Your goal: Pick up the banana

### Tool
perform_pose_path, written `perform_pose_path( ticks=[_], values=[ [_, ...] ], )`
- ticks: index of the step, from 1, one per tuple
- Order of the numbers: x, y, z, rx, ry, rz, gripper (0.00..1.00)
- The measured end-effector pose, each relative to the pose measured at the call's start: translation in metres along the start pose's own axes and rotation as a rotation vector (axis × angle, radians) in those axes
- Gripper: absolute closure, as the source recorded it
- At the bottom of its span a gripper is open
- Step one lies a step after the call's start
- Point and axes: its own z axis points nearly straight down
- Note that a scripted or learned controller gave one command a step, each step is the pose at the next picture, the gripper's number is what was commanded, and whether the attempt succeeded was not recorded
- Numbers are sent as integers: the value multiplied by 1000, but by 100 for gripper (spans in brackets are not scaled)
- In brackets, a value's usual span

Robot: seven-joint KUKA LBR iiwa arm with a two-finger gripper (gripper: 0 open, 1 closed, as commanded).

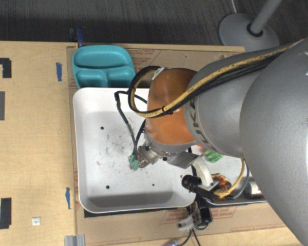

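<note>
The gripper [139,160] hangs below the wrist over the left bin [92,137], right of the bin's middle. The wrist above hides most of it, so I cannot tell whether it is clamped on anything or bare. A little green part shows at its tip, close over the white floor.

Nearest me is the pale brown bench [31,152]. It has black tape corners [2,214] at its left edge, a tiny white square [36,220] near the front, and a strip of blue tape [68,196] just beside the left bin's near corner.

The left bin is shallow and white with rounded corners. Grey smudges [110,145] and a few dark specks mark its floor.

To the right, the arm [256,137] swells huge and grey across that side. The orange band [167,109] sits just above the wrist. Under the arm only a slip of the right bin [230,164] can be seen, with a small green thing [213,157] lying in it near the wrist.

Where the banana lies I cannot tell. The arm covers nearly all of the right bin.

Farther back, a teal tray [102,65] with moulded compartments sits against the left bin's far rim. Another bit of blue tape [59,70] is stuck to the bench beside it.

Beyond the bench is dark carpet [143,9]. A round grey stand base [236,29] rests on it, and a pale pole [272,6] slants up from the base toward the right.
</note>
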Motion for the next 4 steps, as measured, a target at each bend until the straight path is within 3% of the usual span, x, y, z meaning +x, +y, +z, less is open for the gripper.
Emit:
perform_pose_path(
  ticks=[1,2,4],
  values=[
    [13,11,89,-3,0,-264,100],
    [31,21,89,-3,-2,-72,100],
    [30,22,70,-6,-3,-72,100]
  ],
)
